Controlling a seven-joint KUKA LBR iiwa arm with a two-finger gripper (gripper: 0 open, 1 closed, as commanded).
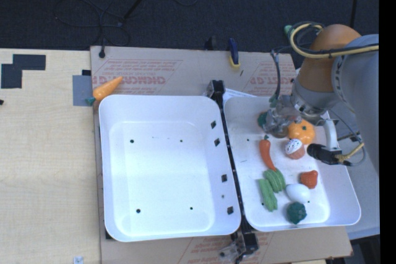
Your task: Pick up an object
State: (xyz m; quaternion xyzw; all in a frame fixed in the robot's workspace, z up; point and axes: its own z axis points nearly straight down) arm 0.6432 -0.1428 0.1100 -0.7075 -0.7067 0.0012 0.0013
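Both white bins (161, 232) look like smooth, faintly glossy plastic. Beneath them lies matt brown cardboard (154, 68) printed in red. The toy foods near the gripper (276, 122), among them an orange carrot (267, 154), look like smooth plastic.

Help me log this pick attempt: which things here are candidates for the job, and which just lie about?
Job:
- gripper
- orange pumpkin
- red carrot
- green pods
- white egg
- red piece
- dark green piece

Lying about:
- orange carrot outside the bins
- left bin

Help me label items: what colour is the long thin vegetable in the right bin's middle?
Orange-red carrot, clearest in the camera view.
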